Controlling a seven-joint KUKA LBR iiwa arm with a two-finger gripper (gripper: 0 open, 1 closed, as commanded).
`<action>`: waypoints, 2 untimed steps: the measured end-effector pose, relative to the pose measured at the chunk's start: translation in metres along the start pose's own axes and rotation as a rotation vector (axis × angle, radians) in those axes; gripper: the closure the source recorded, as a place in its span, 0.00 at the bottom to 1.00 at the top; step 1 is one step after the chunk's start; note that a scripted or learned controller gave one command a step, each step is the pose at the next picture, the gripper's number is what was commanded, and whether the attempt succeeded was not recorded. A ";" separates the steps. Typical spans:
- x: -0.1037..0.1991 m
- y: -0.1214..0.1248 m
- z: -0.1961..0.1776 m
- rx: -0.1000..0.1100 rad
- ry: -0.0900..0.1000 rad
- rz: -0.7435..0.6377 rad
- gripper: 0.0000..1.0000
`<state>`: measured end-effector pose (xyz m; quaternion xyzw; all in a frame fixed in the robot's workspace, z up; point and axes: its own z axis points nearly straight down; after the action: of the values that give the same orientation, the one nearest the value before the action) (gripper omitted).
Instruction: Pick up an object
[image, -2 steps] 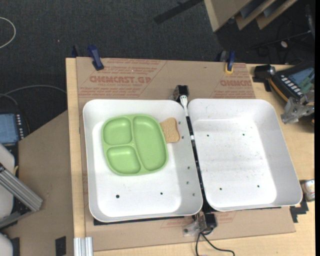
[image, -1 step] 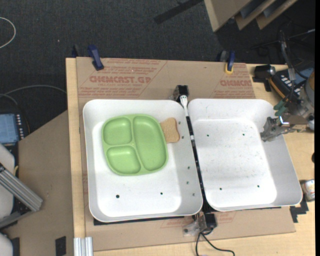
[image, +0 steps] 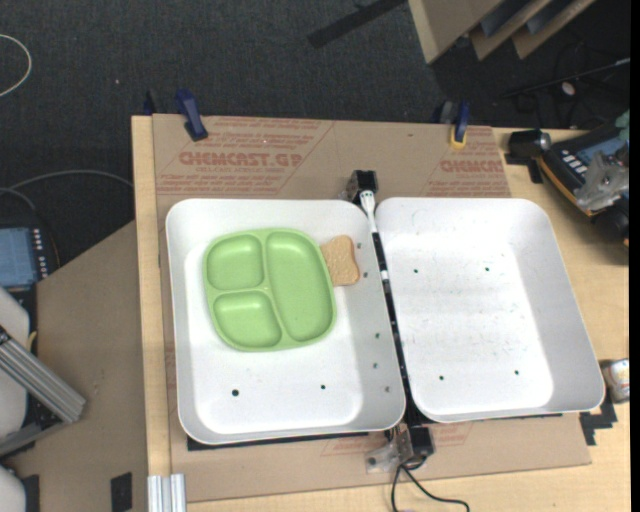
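Can't tell how my jaws are set right now, so I'm placing things from my side of the bench. The right bin is sitting nearest me. Past it, the left bin is holding a tan toast-looking piece, lying flat and touching the rim of a green divided plate that's sitting farther out.

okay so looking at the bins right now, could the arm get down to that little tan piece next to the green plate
Probably yes. The tan piece lies flat in the left bin, with nothing above it. Its left edge touches or slightly overlaps the green divided plate, so a grasp from that side looks cramped; its other sides look free.
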<state>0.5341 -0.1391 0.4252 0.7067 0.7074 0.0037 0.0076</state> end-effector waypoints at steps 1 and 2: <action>-0.071 0.026 -0.095 0.001 -0.004 0.006 1.00; -0.052 -0.059 -0.008 0.026 0.009 0.004 1.00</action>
<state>0.4752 -0.1913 0.4328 0.7082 0.7060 -0.0022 -0.0051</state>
